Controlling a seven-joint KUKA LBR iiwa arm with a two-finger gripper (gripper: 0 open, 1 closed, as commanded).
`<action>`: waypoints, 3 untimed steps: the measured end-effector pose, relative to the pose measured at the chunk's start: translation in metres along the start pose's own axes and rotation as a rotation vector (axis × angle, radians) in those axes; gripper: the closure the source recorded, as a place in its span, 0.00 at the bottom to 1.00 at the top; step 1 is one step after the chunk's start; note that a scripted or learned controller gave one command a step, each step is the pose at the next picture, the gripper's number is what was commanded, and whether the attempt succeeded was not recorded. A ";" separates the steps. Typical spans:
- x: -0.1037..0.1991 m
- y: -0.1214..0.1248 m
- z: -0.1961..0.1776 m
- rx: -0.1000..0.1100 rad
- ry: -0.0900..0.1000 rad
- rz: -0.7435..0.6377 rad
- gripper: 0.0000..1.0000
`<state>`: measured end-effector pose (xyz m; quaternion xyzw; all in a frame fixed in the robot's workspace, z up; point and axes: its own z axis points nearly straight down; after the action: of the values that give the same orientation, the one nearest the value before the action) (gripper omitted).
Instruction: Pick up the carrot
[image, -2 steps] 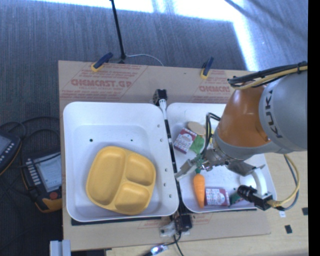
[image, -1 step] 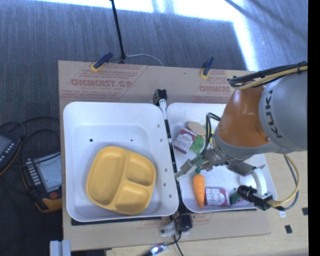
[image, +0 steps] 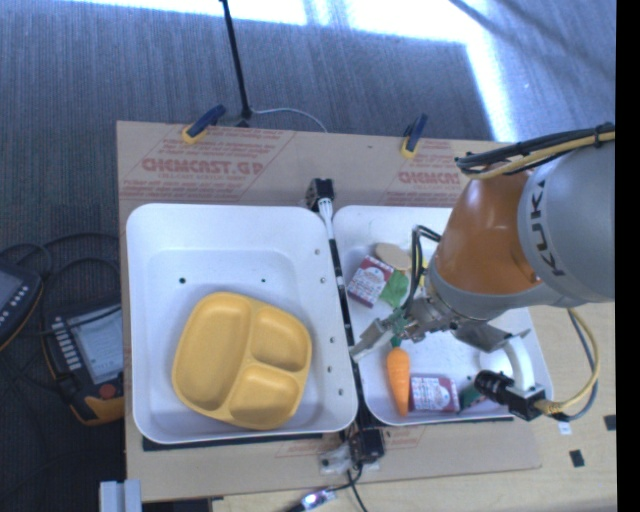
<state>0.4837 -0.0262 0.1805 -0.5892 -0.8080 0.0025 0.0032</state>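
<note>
**Mia:** Carrot (image: 398, 379) first, since it sits at the front of the right bin (image: 530, 352). It is orange with a little green top, and the green end points to the back of the bin.

**Ben:** What is next to the carrot?

**Mia:** Just to the right of the carrot is a small red and white packet (image: 433, 392). It looks like it touches the carrot. Behind the carrot, toward the back of the bin, is another red packet (image: 367, 281) with something green (image: 395, 289) beside it.

**Ben:** Where is the gripper (image: 388, 331)?

**Mia:** Right behind the carrot's green top, very close to it. One grey finger (image: 371, 337) sticks out to the left of the carrot. I cannot tell if the gripper is open or closed. The carrot lies in the bin, not between the fingers.

**Ben:** And the arm (image: 505, 240)?

**Mia:** Big, grey and orange, over the back right part of that bin.

**Ben:** What is left of the carrot?

**Mia:** The other white bin (image: 160, 240), with a yellow tray (image: 242, 357) that has three parts. Both bins sit on the brown counter (image: 290, 160).
</note>
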 end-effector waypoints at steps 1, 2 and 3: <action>0.000 0.000 0.000 0.000 0.000 0.000 0.00; 0.000 0.000 0.000 0.000 0.000 0.000 0.00; 0.000 0.000 0.000 0.000 0.000 0.000 0.00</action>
<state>0.4837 -0.0262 0.1805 -0.5892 -0.8080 0.0025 0.0032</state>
